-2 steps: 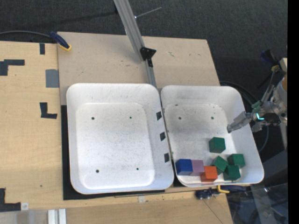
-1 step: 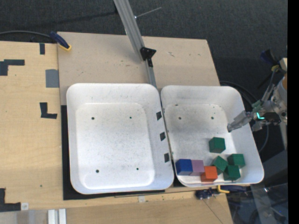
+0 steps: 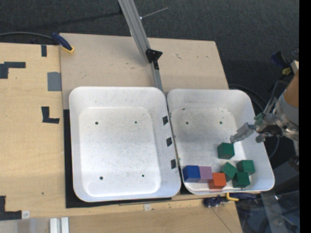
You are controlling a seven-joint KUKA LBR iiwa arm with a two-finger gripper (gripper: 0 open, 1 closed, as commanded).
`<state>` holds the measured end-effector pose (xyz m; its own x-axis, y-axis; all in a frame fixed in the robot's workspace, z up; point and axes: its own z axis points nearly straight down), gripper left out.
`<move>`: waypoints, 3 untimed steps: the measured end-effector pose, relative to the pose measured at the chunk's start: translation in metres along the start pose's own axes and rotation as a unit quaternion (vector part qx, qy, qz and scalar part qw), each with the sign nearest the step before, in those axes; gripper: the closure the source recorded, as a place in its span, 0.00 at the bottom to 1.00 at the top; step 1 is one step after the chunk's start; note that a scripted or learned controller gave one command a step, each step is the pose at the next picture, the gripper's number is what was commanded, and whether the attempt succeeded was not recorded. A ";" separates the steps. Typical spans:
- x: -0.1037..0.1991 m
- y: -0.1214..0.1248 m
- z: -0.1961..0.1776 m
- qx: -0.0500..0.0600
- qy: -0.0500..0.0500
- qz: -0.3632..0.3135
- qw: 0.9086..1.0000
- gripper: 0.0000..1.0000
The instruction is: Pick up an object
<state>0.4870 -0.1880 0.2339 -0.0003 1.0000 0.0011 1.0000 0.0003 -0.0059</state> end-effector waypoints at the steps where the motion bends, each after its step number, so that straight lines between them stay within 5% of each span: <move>1: 0.010 -0.003 0.050 0.000 0.000 0.000 1.000 0.00; 2: 0.018 -0.003 0.112 0.001 0.001 0.000 1.000 0.00; 3: 0.018 -0.002 0.099 -0.001 0.000 -0.001 1.000 1.00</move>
<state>0.4846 -0.1701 0.1348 -0.0014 1.0000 0.0017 1.0000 0.0014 -0.0037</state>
